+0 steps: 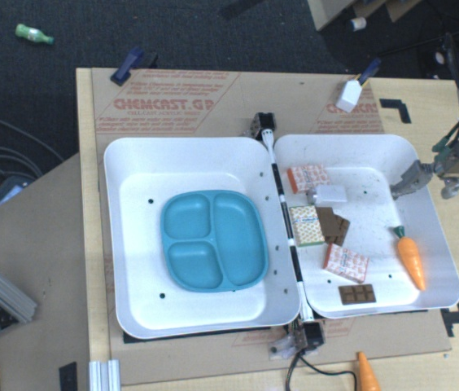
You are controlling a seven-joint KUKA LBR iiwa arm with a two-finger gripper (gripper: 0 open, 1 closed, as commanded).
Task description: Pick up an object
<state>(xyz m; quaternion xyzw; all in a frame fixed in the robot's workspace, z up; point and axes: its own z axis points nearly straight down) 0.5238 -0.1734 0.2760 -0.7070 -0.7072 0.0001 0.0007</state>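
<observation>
Two shallow white plastic bins with rounded corners stand side by side on a pale wooden bench. The left bin [124, 243] holds a smooth teal plate [213, 240] with three compartments, of rounded rectangular shape.

The right bin [437, 243] holds several small things. An orange carrot [411, 261], tapered, with a small green top, lies near the right wall. In the left half there are flat packets: a red and white patterned packet [306, 177] at the top, a small grey block [328, 194] just below it, a green and white square packet [306, 225], a dark brown flat piece [337, 226] touching it, another red and white packet [347, 262], and a brown chocolate bar [357, 294] with ridged squares near the front wall.

The gripper [413, 177] is over the right rim of the right bin, above the carrot and apart from it. It looks grey and metallic. How far it is open I cannot tell, and nothing is seen in its hold.
</observation>
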